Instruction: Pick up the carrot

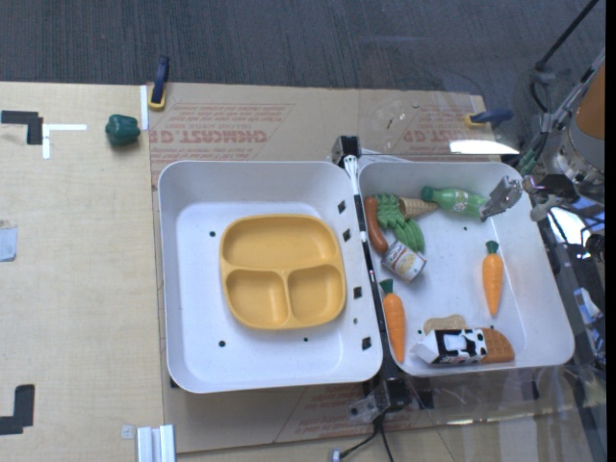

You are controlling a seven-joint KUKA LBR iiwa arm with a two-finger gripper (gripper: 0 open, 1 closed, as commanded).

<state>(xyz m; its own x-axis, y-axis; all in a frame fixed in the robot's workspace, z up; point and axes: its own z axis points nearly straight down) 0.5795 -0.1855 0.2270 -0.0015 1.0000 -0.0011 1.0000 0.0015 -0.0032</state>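
Note:
Two orange carrots with green tops lie in the right bin (549,287). One carrot (493,279) rests toward the bin's right side, its tip pointing to the front. The other carrot (394,321) lies along the left wall. My gripper (500,200) hovers at the bin's back right, just right of a green bottle (456,200) and well behind the right-hand carrot. Its fingers look open, and nothing sits between them.
The right bin also holds a green leafy toy (397,218), a sausage (374,224), a small can (405,262), a cow-patterned carton (451,346) and a brown bread piece (497,345). A yellow divided plate (283,269) sits in the left bin (183,287).

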